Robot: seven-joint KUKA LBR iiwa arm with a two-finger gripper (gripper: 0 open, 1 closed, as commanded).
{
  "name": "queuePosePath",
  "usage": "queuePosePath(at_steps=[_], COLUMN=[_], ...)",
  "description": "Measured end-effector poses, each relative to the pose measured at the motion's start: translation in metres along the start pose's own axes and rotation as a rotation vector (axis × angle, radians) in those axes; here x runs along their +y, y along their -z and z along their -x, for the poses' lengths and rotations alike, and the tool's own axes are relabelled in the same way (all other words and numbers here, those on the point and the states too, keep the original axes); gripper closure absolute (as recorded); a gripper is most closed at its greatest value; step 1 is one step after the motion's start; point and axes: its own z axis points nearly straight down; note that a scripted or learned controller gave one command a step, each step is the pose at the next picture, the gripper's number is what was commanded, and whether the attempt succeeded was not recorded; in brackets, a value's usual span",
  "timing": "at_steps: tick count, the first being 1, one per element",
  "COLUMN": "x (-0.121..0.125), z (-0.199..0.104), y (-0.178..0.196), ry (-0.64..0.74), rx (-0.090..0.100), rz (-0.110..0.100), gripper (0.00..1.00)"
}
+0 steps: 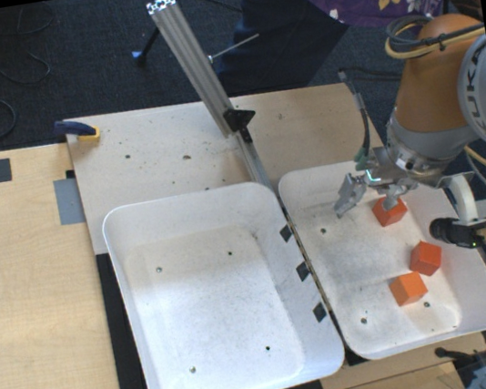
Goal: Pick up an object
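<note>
Since the three orange blocks look small, rigid and light, any should lift easily if pinched across two flat opposite faces. All lie in the right bin (485, 319): one block (391, 210) just beside the gripper (373, 187), two more (426, 258) (409, 288) nearer the front. Whether the gripper is spread or pressed together cannot be told.

Arm (449, 99) cut off at right edge; claw (373, 190) partly hides upper orange block (390, 211).
</note>
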Motion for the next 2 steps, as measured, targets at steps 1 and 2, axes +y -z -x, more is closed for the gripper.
queuePosePath(at_steps=[1,2], x=[0.001,0.000], z=[0.001,0.004], y=[0.003,-0.042], ry=[-0.002,-0.002], rx=[-0.001,-0.001], rz=[0.005,0.000], gripper=[0.00,0.00])
